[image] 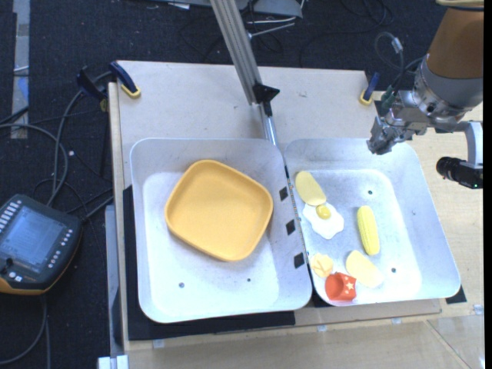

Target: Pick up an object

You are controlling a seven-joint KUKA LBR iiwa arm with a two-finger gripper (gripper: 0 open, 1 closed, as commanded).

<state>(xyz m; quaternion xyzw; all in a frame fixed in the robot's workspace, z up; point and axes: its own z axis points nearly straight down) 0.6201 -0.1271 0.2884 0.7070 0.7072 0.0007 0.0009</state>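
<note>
The right bin (430,229) holds several toy foods: a pale yellow oval piece (310,187), a fried egg (324,218), a corn cob (368,230), a small yellow chunk (320,265), a pale yellow slice (363,268) and a red piece with a white star (340,286). My gripper (380,142) hangs over the bin's far edge, above and right of the foods, with nothing seen in it. From this angle its tip looks dark and small.
The left bin (154,275) carries a yellow square plate (219,208). A metal pole (240,41) slants down to the divide between the bins. Yellow clamps (127,85) sit at the bench's far corners. A teach pendant (34,241) lies off the bench at left.
</note>
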